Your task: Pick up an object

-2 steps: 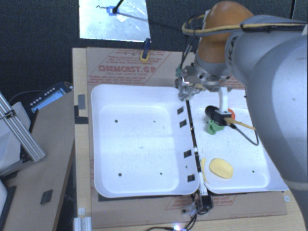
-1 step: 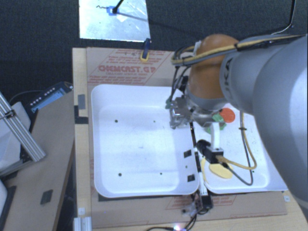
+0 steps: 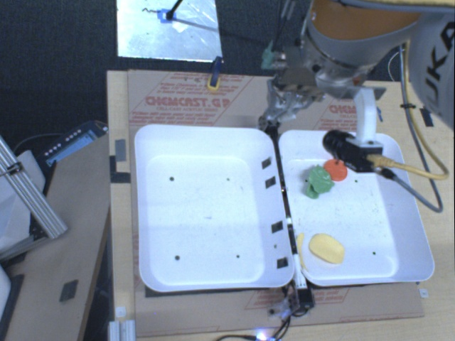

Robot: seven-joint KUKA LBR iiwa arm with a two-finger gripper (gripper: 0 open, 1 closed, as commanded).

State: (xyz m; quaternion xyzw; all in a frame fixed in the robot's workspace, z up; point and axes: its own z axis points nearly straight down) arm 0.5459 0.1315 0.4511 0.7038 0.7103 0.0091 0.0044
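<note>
Left bin (image 3: 202,204) sat white and shallow on the bench, its floor bare apart from a few small dark dots near the corners. Beyond it, a brown cardboard sheet (image 3: 192,98) with red printing lay under both bins, and a yellow-and-blue clip (image 3: 214,77) stood at the sheet's far edge. A shiny metal plate (image 3: 167,16) lay further back on the dark floor.

Four dark clips ran down the seam where the two bins met.

The gripper (image 3: 274,119) hung above the far end of that seam, just past the bins' far rims, its metal fingers pointing downward. Their tips were too small and dark against the seam to read, so open or closed could not be told. Nothing showed between them.

Right bin (image 3: 405,254) held three loose things. A green object (image 3: 318,181), lumpy in shape, lay near the bin's middle, toward the far side. An orange object (image 3: 335,169), round, sat just beside the green one on its right, touching or nearly so. A yellow object (image 3: 326,248), smooth and oval, lay well apart from those two, near the front left corner of this bin, close to the seam.

A black cylindrical unit (image 3: 348,150) on a white bracket hung over the bin's far part, just beyond the orange object, with a yellow cable (image 3: 412,172) trailing off right.

The arm's grey and orange body (image 3: 362,13) filled the upper right.
</note>
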